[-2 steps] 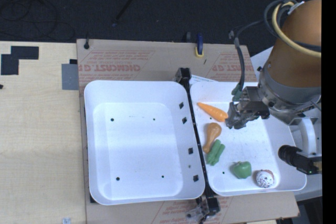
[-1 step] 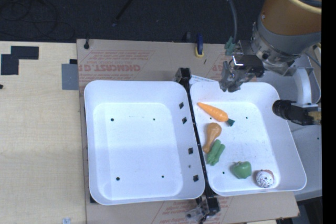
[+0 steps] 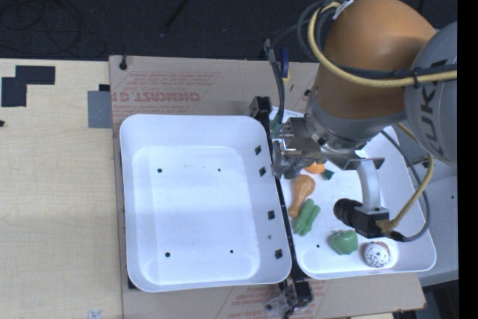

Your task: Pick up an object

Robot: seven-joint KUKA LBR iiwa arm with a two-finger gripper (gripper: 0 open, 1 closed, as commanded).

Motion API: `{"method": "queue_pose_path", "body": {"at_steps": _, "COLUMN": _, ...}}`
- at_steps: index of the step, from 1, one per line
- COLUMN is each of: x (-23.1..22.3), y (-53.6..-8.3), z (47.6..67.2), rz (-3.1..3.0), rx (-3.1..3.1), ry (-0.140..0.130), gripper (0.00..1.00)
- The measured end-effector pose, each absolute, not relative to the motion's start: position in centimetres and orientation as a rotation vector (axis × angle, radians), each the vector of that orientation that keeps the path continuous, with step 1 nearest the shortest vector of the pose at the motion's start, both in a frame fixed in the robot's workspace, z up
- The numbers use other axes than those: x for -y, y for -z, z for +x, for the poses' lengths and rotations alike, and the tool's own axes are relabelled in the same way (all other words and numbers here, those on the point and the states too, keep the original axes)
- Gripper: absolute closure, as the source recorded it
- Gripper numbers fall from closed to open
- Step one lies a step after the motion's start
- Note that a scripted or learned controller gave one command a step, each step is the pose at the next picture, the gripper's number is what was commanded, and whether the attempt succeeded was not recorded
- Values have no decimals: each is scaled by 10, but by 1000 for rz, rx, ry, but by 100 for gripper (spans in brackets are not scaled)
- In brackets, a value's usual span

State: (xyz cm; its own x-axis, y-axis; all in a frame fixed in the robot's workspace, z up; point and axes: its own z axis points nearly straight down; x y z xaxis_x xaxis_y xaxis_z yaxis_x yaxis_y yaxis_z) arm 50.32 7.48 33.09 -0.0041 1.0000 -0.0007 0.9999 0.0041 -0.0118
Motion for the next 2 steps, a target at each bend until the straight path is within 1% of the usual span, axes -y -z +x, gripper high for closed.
{"method": "queue_pose_path", "body": {"at_steps": 1, "x": -101, "y": -454, "z": 480, "rz": -2218, "rx": 2229, "ry": 12, "gripper": 100}}
{"method": "queue_pose_path", "body": {"at_steps": 2, "x": -135, "y": -451, "z": 476, "rz": -2216, "rx": 2224, "ry": -4, "gripper": 100}}
